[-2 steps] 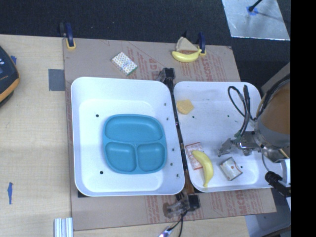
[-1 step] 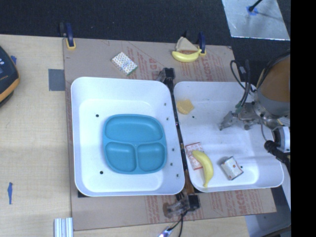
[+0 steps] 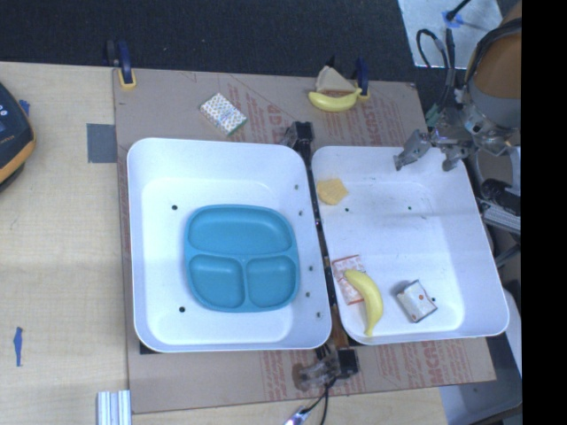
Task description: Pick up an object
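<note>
Hovering: gripper (image 3: 431, 150) above right bin's (image 3: 474, 237) far rim, orange-banded wrist behind
Fingers: look spread, nothing between; small in view, so unsure
Candidates: banana (image 3: 367, 299) and small box (image 3: 415, 301), well apart toward near rim
Closer: yellow chip (image 3: 332, 191), off to one side
Left bin: blue tray (image 3: 241, 257)

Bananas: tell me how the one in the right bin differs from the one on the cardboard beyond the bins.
The banana in the right bin runs lengthwise toward the camera, beside a red-printed packet; the banana on the cardboard lies crosswise. The first sits inside a bin, the second outside both. Both are yellow and curved.
</note>
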Robot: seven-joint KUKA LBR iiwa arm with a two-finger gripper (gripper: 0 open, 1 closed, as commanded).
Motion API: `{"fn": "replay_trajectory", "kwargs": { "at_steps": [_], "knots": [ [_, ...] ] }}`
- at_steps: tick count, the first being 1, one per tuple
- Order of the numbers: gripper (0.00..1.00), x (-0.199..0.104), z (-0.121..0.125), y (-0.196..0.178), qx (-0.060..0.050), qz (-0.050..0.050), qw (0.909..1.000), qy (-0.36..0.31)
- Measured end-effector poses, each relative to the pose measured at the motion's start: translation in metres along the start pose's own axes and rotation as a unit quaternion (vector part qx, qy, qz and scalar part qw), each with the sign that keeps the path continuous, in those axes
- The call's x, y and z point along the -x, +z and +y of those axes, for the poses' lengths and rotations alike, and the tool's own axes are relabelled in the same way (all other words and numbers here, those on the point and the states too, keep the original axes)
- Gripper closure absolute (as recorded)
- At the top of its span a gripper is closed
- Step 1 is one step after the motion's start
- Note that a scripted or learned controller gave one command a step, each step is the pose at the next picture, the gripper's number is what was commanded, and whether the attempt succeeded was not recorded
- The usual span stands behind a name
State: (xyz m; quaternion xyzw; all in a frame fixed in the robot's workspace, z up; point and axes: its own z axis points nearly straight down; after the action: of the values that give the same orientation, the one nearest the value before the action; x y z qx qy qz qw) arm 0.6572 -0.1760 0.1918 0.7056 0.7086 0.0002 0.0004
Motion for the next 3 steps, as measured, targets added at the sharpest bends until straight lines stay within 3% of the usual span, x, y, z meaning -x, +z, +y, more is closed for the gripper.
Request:
{"fn": "replay_trajectory", "kwargs": {
  "at_steps": [1, 2, 3],
  "knots": [
    [0.00, -0.059, -0.091, 0.101, -0.003, 0.000, 1.0000, 0.000],
    [0.00, -0.080, -0.146, 0.100, -0.003, 0.000, 1.0000, 0.000],
    [0.00, -0.071, -0.174, 0.100, -0.002, 0.000, 1.0000, -0.001]
  ]
}}
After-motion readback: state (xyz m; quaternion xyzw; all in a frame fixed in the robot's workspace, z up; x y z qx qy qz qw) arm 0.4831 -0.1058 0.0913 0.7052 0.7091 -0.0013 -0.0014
